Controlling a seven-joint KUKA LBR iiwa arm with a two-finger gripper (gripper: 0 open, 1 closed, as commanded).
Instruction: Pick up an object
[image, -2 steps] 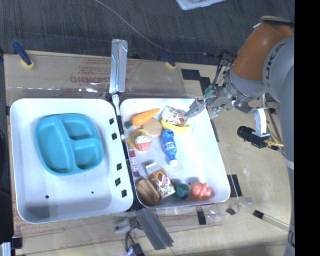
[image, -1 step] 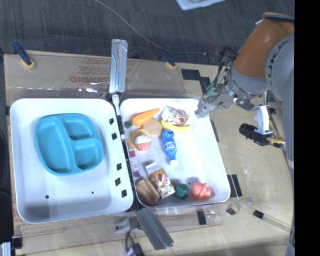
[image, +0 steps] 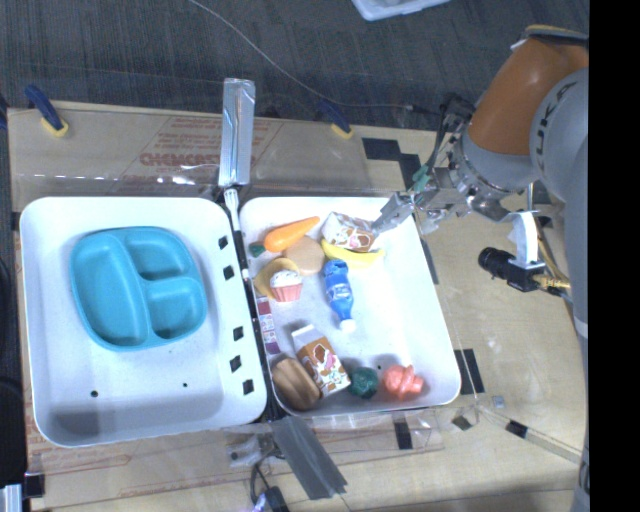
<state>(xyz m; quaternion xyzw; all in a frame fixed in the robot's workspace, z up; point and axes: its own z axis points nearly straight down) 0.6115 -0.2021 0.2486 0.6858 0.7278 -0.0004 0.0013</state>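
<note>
Meanwhile, the gripper (image: 385, 218) is seen at the upper edge of the right bin (image: 432, 310), its tip beside a small printed carton (image: 347, 234) lying on a banana (image: 358, 254); whether its jaws are apart or together cannot be told.

The arm (image: 520, 110) reaches in from the right, hand (image: 392, 214) slanted low.

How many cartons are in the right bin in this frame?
2. One carton lies at the bin's far side beside the carrot; another carton lies near the front edge, by the bread roll. Others could be hidden underneath.
</note>
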